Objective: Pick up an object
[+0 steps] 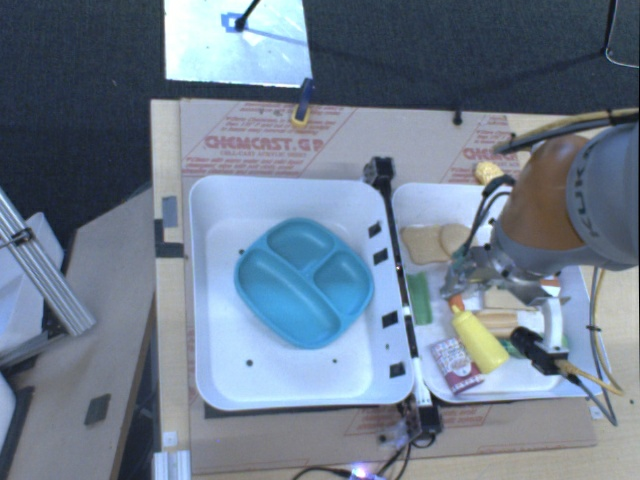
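Yellow mustard bottle (478,339) lies crowded against the green item (419,299) and red packet (454,358), so the claw (462,280), its state untellable, risks nudging neighbours.

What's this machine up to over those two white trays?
A robot arm reaches in from the right and hangs low over the right bin, which holds a clutter of small things: a yellow bottle, a green block, a tan piece and a small red packet. Its gripper sits just above the bottle and green block; whether it has hold of anything cannot be made out. The left bin holds a blue divided plate, lying apart from the arm.
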`<state>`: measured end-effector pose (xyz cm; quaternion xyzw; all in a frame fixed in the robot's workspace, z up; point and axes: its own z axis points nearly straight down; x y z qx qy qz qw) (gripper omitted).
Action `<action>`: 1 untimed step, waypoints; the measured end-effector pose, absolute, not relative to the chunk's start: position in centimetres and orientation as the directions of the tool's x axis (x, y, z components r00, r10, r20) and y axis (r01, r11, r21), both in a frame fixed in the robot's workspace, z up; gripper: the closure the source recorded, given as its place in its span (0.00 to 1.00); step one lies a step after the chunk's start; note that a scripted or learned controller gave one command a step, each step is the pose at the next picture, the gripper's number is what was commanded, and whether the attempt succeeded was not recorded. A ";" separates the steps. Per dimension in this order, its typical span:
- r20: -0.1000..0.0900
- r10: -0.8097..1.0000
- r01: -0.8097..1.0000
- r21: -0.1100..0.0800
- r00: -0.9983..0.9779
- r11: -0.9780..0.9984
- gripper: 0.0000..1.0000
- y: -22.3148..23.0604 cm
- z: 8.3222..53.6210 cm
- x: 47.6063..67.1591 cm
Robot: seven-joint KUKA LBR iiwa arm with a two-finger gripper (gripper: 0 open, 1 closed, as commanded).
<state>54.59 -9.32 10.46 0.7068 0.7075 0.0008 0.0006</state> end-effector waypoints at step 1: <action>-0.001 1.000 1.000 0.005 0.000 0.000 1.00 -9.4 15.2 53.9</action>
